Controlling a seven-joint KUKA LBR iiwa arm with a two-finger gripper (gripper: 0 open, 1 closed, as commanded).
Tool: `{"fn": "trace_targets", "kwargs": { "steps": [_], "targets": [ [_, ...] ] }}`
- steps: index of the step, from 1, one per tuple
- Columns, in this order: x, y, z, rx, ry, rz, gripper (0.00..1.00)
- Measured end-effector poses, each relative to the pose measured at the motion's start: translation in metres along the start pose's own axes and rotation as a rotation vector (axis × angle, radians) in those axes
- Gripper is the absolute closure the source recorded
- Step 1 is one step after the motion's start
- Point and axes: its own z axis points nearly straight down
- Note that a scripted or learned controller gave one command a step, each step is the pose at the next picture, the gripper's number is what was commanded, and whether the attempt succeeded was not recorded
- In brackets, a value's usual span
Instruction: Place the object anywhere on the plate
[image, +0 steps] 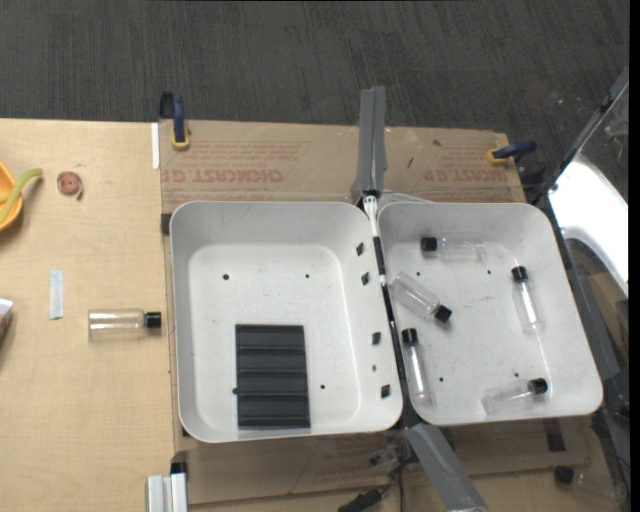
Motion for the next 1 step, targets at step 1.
{"fn": "trace_targets", "kwargs": {
  "steps": [1],
  "targets": [
    [0.0775, -0.0140, 0.0005, 0.001, -0.001, 0.197, 0.00]
  ]
}}
